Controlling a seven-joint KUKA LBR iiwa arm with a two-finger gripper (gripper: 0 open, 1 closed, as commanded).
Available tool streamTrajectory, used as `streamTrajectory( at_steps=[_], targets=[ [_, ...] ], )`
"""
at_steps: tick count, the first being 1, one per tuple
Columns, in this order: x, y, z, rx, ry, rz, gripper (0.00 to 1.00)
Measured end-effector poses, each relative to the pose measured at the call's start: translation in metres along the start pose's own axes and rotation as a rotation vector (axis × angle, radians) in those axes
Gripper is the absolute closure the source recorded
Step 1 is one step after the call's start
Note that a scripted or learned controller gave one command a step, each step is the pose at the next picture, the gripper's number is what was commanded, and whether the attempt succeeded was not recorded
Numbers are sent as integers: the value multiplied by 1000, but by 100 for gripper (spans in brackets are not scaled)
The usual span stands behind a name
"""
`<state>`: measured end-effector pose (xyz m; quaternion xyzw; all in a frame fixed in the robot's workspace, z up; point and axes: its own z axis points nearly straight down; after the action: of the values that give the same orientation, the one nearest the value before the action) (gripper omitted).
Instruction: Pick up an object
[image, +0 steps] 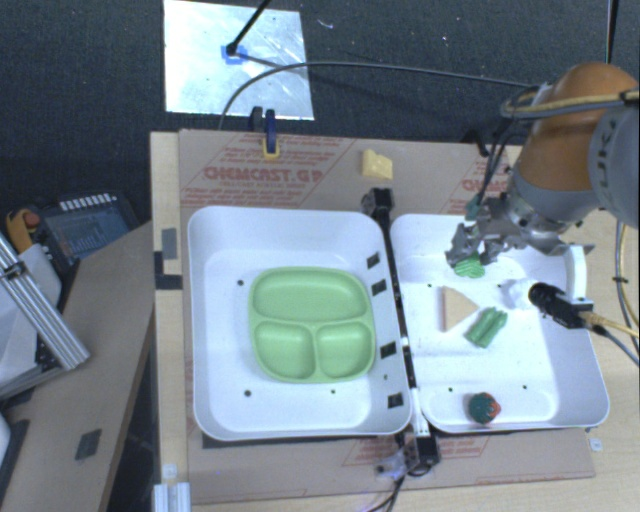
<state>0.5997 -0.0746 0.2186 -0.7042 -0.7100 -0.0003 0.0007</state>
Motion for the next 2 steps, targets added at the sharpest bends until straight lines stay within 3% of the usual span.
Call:
streamTrajectory(
  at_steps=[2],
  targets=[
    [89,-37,14,2,1,-1,100]
  ],
)
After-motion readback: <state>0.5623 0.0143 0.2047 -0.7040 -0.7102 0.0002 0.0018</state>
